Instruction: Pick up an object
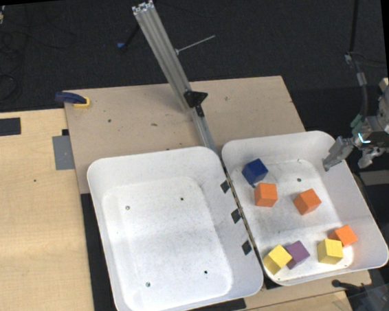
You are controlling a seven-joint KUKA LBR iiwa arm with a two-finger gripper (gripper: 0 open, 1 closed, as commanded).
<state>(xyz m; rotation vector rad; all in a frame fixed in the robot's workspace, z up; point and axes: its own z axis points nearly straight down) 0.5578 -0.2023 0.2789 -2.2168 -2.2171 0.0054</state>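
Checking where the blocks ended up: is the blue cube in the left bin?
No, the blue cube lies in the right bin, near its far left corner.

I see the claw [349, 150] at the right edge of the frame, over the right bin's [297, 142] upper-right rim, holding nothing. In that bin: blue cube [255, 171], two orange cubes [265, 194] mid-bin, third orange one [346, 235] lower right, two yellow cubes [277, 257], purple cube [297, 252]. Left bin [113, 170] on the tabletop [29, 224].
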